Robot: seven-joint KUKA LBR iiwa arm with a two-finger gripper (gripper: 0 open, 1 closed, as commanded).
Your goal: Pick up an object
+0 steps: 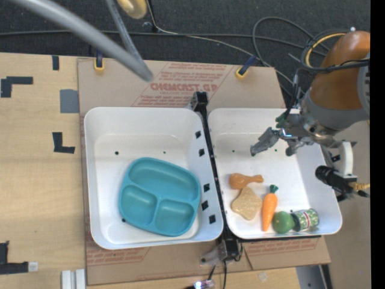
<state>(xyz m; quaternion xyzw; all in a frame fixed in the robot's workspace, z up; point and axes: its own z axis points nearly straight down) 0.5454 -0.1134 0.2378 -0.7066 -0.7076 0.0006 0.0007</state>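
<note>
Reaching in from the right, the arm (337,71) holds the gripper (278,142) above the upper part of the right bin (240,122), with its two fingers spread apart and nothing between them. One finger (263,144) points toward the bin's bare floor; neither finger appears to touch any object.

The candidate objects lie clustered along the lower part of the same bin, well apart from the gripper:

- The chicken drumstick (245,180) lies nearest the gripper. It is probably a light, rigid plastic toy; take hold across the narrow shank.
- The bread slice (246,205) lies flat just below the drumstick. Its low profile is likely to be hard to grasp (the fingers would need to straddle its edges).
- The carrot (269,206) lies beside the bread, tip downward. It looks smooth and tapered, so it may slip; grip across the thicker upper half.
- The green ball (282,222) and the small can (306,219) sit together at the lower right. Both are rounded and liable to roll.

The left bin (99,131) contains a blue divided plate (159,195), which is wide and unsuited to this grasp.
</note>
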